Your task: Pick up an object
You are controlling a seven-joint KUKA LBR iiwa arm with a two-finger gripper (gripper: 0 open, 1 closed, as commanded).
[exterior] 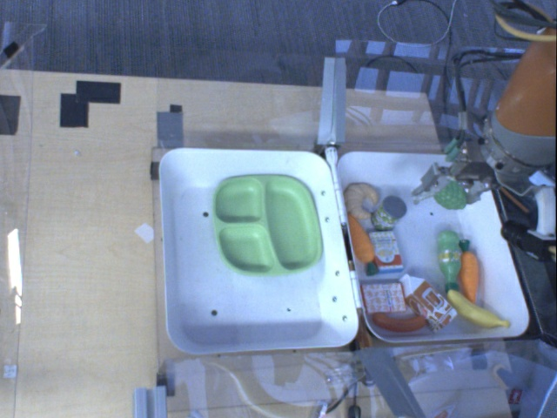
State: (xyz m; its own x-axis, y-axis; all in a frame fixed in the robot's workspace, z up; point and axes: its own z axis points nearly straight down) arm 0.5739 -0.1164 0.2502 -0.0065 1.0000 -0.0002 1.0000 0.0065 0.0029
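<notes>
My gripper (453, 181) hangs over the far part of the right bin (513, 259), directly above a green leafy toy (451, 198) that shows just below its grey metal parts. I cannot make out whether the toy is gripped or only lies under the gripper. Other objects lie in this bin: a bread roll (359, 197), a grey disc (394, 205), an orange carrot (361, 240), a small carton (385, 251), a green bottle (448, 255), a second carrot (470, 273) and a banana (478, 313).
The left bin (187, 259) holds a green divided plate (265, 223). At the right bin's near edge lie a flat printed box (383, 297), a red sausage (399, 322) and a small red packet (432, 306). Cables hang behind the arm.
</notes>
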